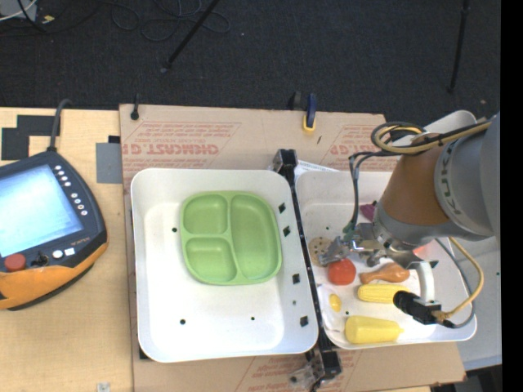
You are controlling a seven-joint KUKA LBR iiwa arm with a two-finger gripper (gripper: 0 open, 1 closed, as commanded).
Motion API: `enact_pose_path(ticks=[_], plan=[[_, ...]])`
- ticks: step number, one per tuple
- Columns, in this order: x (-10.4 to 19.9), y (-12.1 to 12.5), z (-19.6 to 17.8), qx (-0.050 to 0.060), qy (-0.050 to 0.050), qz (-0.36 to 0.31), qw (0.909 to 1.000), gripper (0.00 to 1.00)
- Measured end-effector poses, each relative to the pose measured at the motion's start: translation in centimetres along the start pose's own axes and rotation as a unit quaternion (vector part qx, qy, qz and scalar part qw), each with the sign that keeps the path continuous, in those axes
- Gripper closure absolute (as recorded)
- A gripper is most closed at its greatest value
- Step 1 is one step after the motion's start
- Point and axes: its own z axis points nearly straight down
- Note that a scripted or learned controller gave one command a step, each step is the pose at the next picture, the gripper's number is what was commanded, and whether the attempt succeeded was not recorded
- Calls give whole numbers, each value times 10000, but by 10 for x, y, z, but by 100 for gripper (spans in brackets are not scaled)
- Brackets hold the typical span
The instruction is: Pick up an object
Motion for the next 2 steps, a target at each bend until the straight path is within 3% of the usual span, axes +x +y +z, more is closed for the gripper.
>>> enact_pose_path(ticks=[1, 2], plan=[[-2, -1, -9, 11, 6, 36, 10000, 100], [-4, -8, -69, -21, -7, 39, 10000, 100]])
